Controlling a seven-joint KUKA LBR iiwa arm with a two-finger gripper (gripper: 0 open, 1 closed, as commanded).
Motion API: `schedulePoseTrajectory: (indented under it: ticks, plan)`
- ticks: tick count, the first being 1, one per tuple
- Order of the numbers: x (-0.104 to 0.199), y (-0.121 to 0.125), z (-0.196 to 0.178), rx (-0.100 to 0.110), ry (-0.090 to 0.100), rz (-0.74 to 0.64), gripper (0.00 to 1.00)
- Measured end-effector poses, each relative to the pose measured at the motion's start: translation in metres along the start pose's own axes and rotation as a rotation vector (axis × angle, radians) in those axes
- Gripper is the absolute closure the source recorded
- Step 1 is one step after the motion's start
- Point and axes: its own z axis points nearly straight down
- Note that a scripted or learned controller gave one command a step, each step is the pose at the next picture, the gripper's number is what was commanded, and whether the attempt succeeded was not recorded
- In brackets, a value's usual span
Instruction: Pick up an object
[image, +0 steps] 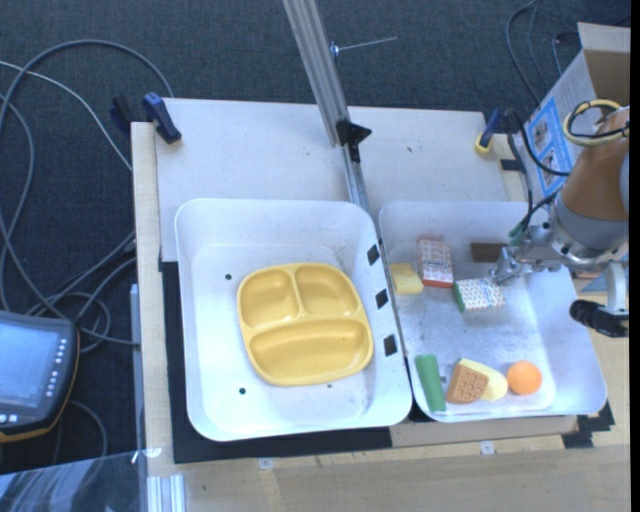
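1. We take the small green-and-white patterned box (480, 295) as the likeliest thing to pick. It lies in the right bin (575, 330), just beside the gripper (507, 265), which hangs at its upper right edge. We cannot tell how the jaws stand, since the wrist hides them from above.

2. We judge the box light and fairly stiff, probably card or thin plastic, with flat faces that should hold well if taken across its two long sides (it lies tilted, so the grip would need turning to match).

3. The red-and-white box (434, 262) nearby looks much the same in build: upright-edged, printed, easy to pinch on flat sides.

4. The yellow block (405, 279) beside it looks soft-cornered and smooth.

5. Along the bin's near edge lie a green stick (428, 381), a waffle-patterned piece (467, 382) and an orange ball (524, 378). The ball is round and glossy, and we expect it to roll or slip out of a pinch.

6. The left bin (200, 300) holds a yellow divided plate (303, 323), smooth, moulded and wide, a poor fit for two fingers.
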Motion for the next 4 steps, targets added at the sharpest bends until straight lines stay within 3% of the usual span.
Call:
schedulePoseTrajectory:
  ticks: [3,4]
  plan:
    - [0.002,0.009,-0.163,0.0,-0.001,-0.001,1.0]
    - [0.046,0.008,-0.158,0.009,0.004,-0.004,1.0]
